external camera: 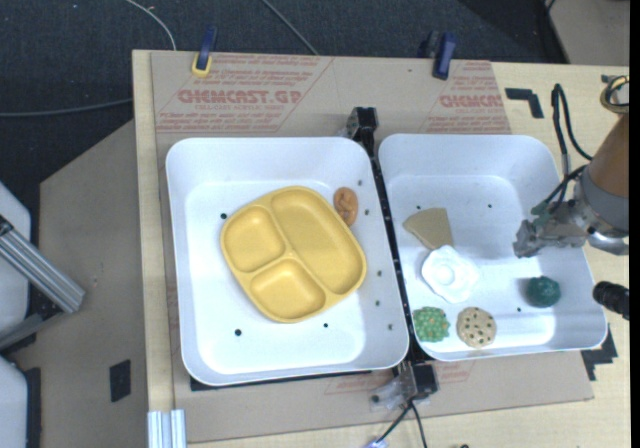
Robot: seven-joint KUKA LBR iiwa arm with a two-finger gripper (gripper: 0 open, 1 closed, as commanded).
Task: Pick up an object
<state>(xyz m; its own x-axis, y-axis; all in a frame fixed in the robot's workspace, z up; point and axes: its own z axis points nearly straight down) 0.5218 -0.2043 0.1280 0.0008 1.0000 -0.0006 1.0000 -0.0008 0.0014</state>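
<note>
Pick not done yet, nothing is showing between the fingers of the gripper [527, 239], which is sitting low at the right side of the frame over the right bin [470, 151], arm entering from the right edge. Jaws: cannot tell if apart or together, they are reading as one grey blur. Candidates are all lying loose in the right bin: dark green object [542, 290] just below-right of the gripper and nearest, white piece [449, 274], tan wedge [430, 227], green round piece [431, 322], cookie [476, 326]. Left bin [190, 266] is holding a yellow divided tray [291, 252] with a small brown item [346, 203] at its upper-right rim. Wrist is being cut off at frame edge; the green object's shape is too small to identify
</note>
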